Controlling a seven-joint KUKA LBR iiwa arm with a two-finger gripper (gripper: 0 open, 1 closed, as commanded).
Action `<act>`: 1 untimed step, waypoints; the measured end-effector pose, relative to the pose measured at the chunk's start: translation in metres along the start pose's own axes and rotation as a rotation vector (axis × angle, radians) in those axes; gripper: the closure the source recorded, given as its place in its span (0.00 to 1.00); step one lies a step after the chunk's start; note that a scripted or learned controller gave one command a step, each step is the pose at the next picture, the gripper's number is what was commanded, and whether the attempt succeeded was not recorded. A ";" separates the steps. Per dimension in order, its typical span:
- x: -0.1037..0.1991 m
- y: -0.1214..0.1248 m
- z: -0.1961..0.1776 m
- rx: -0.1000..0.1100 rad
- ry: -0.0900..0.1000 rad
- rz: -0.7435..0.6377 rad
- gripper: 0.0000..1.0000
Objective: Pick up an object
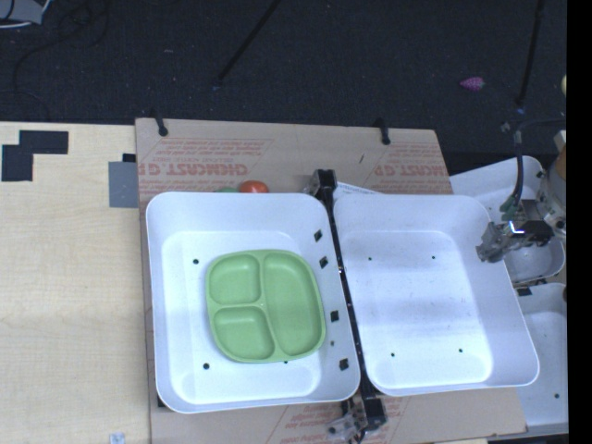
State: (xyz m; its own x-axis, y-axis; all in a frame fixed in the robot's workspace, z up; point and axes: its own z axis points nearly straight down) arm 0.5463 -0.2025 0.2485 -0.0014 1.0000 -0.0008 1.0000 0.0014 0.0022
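You see the pale green plastic plate with three compartments (265,305) lying flat on the floor of the left white bin (171,239), a little toward the near side and closer to the bin's right wall than its left. Two compartments sit on the plate's left half, one far and one near, and a long one runs down its right half. Nothing touches it.

Just beyond the far rim of that bin you find a small orange-red round object (253,188), partly hidden behind the rim, resting on the brown cardboard sheet (277,155) under both bins.

A black hinge-like strip (338,285) runs between the left bin and the right white bin (444,377), whose floor shows only faint scuffs and a few small dark dots.

The hand (504,239) hangs at the right bin's right rim, outside the bin floor and well apart from the plate. It is small and dark against the clutter, so you cannot tell its state. The light wooden bench (65,294) stretches out to the left.
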 end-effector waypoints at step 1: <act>0.051 0.001 -0.007 0.004 0.003 -0.003 1.00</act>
State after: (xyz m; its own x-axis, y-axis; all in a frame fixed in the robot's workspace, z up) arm 0.5469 -0.1517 0.2552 -0.0041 1.0000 0.0026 1.0000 0.0041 -0.0022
